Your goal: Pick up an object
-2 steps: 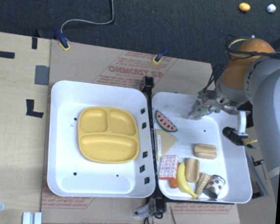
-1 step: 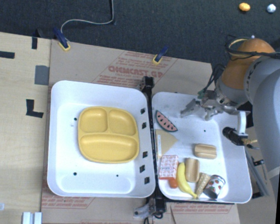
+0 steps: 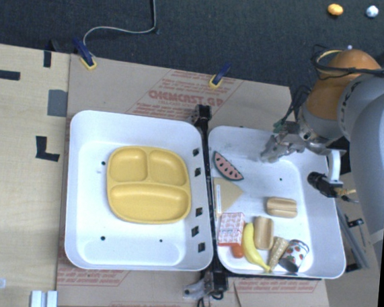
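1. The grey arm (image 3: 365, 112) with its orange band reaches in from the right, over the far right corner of the right bin (image 3: 316, 263).
2. The left bin (image 3: 85, 173) bears a yellow divided plate (image 3: 150, 184), well apart from the arm's work.
3. The gripper (image 3: 273, 150) hangs over a bare patch at the far end of the right bin; at this size I cannot tell how its jaws stand, and nothing can be made out in its hold.
4. By my judgement the task is not yet done: every toy food piece lies on the bin floor, so approach, grasp and lift all remain.
5. The watermelon slice (image 3: 228, 167) is the nearest candidate, lying near the gripper on its left, close to the bins' shared wall.
6. The bread roll (image 3: 281, 207) lies alone mid-bin, with clear room about it.
7. The banana (image 3: 253, 247), a hot dog bun (image 3: 262, 232), a red-and-white packet (image 3: 230, 227) and a pale wedge (image 3: 231, 198) crowd the near end, touching or just beside one another; that clutter could foul a grasp there.
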### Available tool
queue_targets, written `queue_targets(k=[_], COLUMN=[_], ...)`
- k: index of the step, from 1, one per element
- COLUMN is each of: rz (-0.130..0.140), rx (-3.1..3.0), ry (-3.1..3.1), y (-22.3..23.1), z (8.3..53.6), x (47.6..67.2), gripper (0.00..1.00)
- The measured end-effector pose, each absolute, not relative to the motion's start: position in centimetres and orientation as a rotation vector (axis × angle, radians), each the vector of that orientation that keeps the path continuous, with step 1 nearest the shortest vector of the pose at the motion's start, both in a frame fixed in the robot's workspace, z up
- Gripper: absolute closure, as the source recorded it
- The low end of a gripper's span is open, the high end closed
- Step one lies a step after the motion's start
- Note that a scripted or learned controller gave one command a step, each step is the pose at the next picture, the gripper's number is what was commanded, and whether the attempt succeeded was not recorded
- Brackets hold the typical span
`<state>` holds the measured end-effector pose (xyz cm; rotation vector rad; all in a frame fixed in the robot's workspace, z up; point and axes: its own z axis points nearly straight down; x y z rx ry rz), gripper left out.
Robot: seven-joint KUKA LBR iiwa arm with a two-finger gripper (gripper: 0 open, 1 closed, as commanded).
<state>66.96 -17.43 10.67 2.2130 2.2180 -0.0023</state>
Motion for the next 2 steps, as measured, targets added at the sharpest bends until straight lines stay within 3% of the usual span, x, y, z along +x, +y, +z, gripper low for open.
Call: queue_targets(k=[1, 2], rz=[-0.002, -0.002], rx=[2.213, 2.219], ry=[2.218, 2.22], y=[-17.4, -17.0], z=[10.7, 8.6], x=[67.0, 66.9], gripper=[0.0, 0.0])
